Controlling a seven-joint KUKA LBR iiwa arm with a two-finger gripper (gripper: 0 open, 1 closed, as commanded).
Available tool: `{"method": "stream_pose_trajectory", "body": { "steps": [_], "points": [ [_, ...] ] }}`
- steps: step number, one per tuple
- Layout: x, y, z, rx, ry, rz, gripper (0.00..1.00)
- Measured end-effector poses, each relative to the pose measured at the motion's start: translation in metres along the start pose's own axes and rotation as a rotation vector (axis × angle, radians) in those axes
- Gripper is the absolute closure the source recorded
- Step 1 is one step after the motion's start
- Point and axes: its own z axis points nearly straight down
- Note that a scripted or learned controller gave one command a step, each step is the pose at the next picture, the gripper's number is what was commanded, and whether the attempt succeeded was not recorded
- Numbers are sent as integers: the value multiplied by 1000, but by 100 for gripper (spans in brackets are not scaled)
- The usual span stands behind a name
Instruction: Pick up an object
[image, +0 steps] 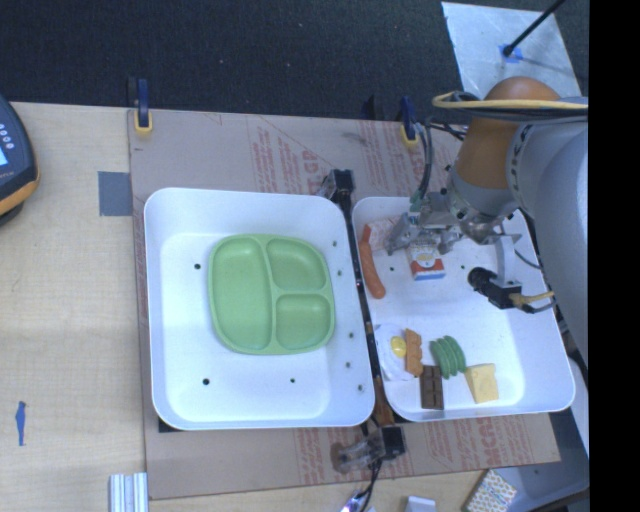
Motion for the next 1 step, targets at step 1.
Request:
{"method": "stream_pose_trajectory", "body": {
  "steps": [1],
  "points": [
    [12, -3, 1, 9, -5, 3, 0]
  ]
}}
